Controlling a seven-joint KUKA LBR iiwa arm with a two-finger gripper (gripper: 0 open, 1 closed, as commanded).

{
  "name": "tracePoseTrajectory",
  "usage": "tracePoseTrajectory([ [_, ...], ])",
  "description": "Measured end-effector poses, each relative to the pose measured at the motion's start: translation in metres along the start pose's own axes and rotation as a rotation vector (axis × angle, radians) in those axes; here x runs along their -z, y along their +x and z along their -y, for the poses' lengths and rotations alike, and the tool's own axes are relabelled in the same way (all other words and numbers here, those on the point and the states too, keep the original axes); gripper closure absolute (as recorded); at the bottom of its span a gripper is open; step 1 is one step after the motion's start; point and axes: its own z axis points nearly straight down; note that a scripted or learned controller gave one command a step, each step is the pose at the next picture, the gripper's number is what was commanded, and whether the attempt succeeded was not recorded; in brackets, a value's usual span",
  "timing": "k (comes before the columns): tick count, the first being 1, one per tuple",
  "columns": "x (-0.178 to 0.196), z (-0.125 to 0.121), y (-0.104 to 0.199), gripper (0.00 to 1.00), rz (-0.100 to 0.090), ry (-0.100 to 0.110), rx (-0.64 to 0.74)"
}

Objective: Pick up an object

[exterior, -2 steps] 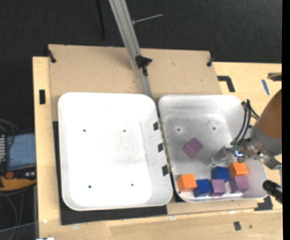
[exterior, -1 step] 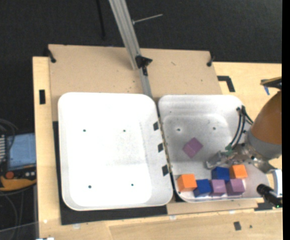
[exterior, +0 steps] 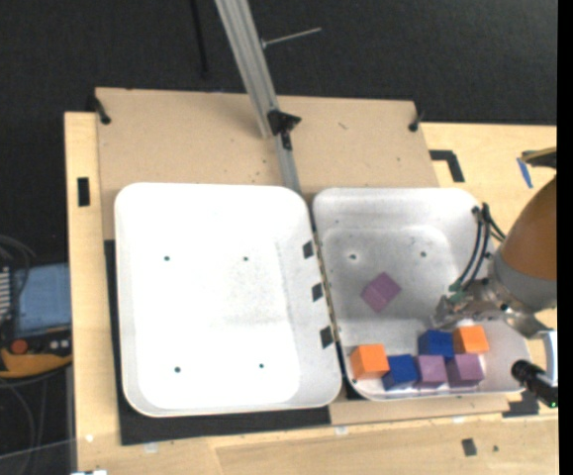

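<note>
A pale wooden bench (exterior: 385, 151) on a dark floor bears two shallow white bins side by side. Seven small blocks are counted in the right white bin (exterior: 385, 216): three purple, two orange, two blue. One purple cube (exterior: 381, 292) lies apart near the middle; the other six are clustered along the near edge. The grey two-finger gripper (exterior: 456, 308) is seen just beside the far orange cube (exterior: 472, 339) and far blue cube (exterior: 435, 343).
</note>
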Motion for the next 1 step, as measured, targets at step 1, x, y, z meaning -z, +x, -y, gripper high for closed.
tracePoseTrajectory([
  [1,0.0604,-0.0108,-0.0032,1.00,0.000,0.002,0.012],
])
